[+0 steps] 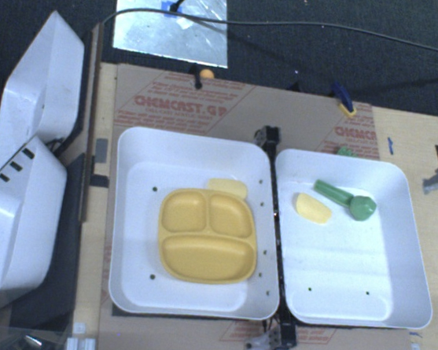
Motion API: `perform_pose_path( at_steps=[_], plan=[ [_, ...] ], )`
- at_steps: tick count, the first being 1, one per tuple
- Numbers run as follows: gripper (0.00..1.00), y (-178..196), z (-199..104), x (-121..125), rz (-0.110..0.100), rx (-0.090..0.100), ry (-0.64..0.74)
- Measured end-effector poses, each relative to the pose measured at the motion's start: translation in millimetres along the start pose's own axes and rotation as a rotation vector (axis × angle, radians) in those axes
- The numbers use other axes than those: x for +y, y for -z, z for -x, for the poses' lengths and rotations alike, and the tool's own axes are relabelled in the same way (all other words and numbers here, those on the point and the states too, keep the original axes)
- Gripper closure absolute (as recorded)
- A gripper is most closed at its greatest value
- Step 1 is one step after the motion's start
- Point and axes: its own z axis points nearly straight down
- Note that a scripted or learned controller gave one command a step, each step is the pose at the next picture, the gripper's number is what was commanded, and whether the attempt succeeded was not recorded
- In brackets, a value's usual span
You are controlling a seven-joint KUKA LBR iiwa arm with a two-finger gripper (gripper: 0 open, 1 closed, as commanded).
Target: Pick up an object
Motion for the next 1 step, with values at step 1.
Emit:
perform_pose_path(
  at_steps=[1],
  plan=[
    [1.00,5.5,-2.7,0.8,-0.008,0.003,0.005]
  ],
)
